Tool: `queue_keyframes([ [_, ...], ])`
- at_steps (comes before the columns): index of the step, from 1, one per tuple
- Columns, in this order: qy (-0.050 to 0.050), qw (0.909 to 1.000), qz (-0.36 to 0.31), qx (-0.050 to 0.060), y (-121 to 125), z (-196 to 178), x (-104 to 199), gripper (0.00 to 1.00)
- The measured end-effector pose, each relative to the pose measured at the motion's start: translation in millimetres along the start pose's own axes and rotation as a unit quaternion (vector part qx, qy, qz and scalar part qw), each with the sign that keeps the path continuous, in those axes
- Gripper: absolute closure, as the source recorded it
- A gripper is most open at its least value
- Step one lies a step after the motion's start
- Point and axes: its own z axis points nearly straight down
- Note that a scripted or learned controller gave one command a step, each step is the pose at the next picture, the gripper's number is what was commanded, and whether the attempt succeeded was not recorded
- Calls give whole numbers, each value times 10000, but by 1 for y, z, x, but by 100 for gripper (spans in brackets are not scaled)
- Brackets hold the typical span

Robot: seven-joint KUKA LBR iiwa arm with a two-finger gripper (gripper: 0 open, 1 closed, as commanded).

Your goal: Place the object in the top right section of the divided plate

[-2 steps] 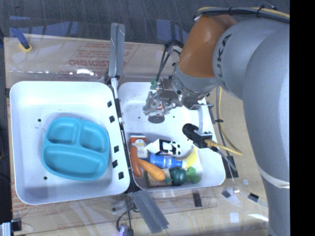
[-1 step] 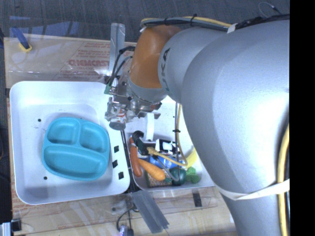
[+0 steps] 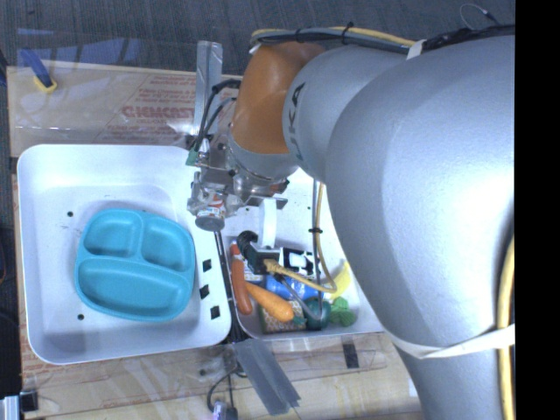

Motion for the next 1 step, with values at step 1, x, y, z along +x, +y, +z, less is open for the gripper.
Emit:
queue_keyframes([
  [1, -1, 10000, -1, 0, 0, 0, 0, 0],
])
